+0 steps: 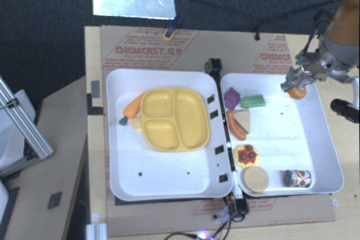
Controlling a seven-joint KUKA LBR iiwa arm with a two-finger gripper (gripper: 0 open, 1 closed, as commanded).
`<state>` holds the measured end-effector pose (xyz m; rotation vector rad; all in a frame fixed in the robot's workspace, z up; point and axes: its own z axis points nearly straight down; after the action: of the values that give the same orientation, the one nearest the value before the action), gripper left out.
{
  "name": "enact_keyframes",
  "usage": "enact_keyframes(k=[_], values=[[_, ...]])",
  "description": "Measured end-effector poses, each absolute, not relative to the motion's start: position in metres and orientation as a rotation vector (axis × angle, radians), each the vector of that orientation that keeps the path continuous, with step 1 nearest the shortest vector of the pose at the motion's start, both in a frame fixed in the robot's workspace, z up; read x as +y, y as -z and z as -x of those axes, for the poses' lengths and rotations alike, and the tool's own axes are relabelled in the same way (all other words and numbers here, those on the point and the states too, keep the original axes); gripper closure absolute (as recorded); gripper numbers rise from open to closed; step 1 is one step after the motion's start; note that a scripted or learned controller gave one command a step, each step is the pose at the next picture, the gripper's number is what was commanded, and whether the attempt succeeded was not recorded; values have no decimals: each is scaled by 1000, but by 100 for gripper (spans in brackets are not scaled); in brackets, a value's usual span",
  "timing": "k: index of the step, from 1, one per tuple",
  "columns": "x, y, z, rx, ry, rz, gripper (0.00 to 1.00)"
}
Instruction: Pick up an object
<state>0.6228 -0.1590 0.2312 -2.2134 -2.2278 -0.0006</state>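
Two white bins side by side on the worktop (95,137). Nearest, in the right bin (326,143): a small can (297,178), a round cookie (256,179). Farther left, a yellow divided plate (172,119). Farthest, the gripper (295,85), closed around an orange ball (298,91), at the right bin's far rim.

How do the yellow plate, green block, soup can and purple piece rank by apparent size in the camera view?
1. yellow plate, by far the largest
2. soup can and green block, too alike to rank
3. purple piece, a little smaller, though not by much
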Motion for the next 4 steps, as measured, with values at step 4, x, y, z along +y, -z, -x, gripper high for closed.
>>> enact_keyframes(k=[4], values=[[17,-214,-532,-2226,0,2214,100]])
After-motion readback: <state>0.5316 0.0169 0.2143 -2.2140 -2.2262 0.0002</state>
